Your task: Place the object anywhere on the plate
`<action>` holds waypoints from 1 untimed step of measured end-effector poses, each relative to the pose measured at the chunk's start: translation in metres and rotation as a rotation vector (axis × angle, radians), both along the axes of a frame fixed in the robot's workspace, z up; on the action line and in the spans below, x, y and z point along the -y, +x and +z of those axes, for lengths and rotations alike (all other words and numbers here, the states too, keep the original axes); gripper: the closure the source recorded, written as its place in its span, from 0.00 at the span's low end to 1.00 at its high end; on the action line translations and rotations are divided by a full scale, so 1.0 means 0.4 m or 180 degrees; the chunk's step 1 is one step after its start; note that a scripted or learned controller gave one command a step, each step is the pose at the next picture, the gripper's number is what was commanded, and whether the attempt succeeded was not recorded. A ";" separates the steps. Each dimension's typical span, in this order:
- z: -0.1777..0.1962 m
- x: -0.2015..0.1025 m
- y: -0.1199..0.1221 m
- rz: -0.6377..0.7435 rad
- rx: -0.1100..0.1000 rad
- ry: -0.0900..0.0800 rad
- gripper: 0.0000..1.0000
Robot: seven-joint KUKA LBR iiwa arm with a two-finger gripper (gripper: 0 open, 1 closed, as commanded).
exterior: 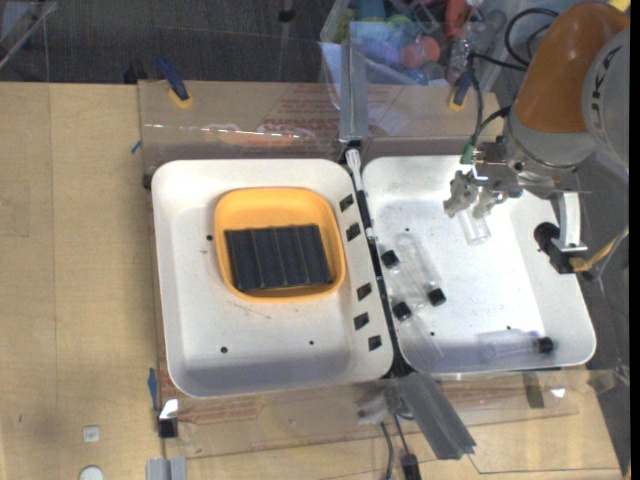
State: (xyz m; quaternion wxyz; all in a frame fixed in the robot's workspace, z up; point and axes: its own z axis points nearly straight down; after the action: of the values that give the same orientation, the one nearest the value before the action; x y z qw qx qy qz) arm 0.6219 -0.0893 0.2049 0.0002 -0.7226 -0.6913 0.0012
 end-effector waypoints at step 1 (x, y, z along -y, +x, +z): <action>0.042 0.067 0.113 0.0593 0.0014 -0.0002 1.00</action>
State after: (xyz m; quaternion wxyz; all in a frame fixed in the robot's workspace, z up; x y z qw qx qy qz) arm 0.6672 -0.1161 0.2217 -0.0017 -0.6551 -0.7555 -0.0001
